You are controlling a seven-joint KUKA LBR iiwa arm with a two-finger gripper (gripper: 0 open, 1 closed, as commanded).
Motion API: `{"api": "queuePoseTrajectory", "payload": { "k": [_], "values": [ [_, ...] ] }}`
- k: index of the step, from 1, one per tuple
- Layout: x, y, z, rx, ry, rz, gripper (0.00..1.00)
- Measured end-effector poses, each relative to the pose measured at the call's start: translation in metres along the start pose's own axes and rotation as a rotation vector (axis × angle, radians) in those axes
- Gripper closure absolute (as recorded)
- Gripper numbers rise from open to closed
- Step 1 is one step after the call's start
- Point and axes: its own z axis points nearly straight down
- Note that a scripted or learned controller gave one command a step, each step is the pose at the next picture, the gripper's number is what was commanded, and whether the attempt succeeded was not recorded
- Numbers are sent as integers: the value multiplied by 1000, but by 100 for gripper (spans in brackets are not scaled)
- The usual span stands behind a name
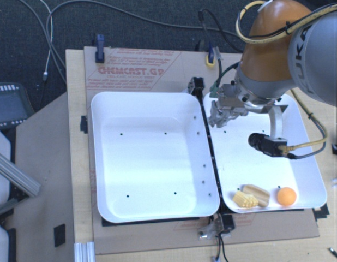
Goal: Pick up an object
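lying crosswise near the right bin's (316,192) front: corn cob (245,200)

Two shallow white plastic bins – the left one (152,157) and the right one (299,162) – have small black dots. A small round orange ball (287,196), a bumpy yellow corn piece (245,200), a tan bread roll (257,191).

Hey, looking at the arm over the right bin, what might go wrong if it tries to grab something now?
1. The pincer sits near the bin's far left corner, while the corn piece, the tan piece and the orange ball lie along the near edge, so closing here would likely grab nothing.
2. The corn piece and tan piece touch, so a grasp may shove one aside.
3. The ball could roll away from a nudge.
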Motion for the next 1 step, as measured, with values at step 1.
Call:
{"api": "queuePoseTrajectory", "payload": {
  "k": [1],
  "values": [
    [45,-28,20,2,-1,0,100]
  ]
}}
